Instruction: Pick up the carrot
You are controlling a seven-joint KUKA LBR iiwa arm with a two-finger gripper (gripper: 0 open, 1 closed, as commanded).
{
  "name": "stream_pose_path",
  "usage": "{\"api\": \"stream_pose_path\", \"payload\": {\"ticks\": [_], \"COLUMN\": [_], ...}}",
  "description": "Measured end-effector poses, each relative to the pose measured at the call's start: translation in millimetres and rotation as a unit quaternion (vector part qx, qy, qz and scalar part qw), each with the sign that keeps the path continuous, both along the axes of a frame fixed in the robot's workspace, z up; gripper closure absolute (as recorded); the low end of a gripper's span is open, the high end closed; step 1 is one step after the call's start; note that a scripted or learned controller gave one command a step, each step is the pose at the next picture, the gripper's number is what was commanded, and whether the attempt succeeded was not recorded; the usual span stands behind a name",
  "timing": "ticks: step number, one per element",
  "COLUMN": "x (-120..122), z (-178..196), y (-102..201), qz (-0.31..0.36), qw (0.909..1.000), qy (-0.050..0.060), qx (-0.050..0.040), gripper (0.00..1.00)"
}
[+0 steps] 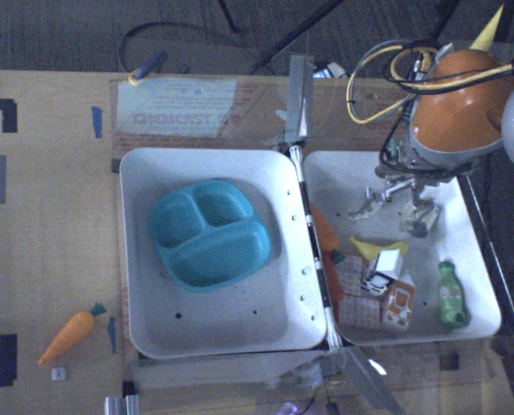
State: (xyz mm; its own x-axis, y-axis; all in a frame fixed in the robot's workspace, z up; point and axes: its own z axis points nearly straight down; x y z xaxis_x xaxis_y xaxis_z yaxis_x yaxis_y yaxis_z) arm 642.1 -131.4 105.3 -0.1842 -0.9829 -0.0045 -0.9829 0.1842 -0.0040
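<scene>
On pale wooden bench (pixel 49 258) at seven o'clock, find tapered orange toy carrot with green top (pixel 66 337), likely light, stiff, slick; pinch across thick middle with spread, empty two-finger gripper (pixel 395 210) hovering at two o'clock.

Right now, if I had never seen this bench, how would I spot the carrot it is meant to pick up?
Start at the left bin, the one holding the blue plate. Look past its lower left corner, onto the bare wooden bench. The carrot lies there, outside both bins: a small orange cone with a green top, far from the gripper over the right bin.
</scene>
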Motion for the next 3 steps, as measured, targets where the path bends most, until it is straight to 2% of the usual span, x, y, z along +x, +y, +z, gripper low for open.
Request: {"api": "stream_pose_path", "payload": {"ticks": [1,2,3], "x": [7,9,5], "z": [-19,-19,270], "y": [33,41,33], "qz": [0.151,0.31,0.336], "qw": [0.9886,0.9508,0.9419], "qy": [0.0,-0.001,-0.001], "qx": [-0.0002,-0.0006,-0.0013], "gripper": [0.0,0.0,0.0]}}
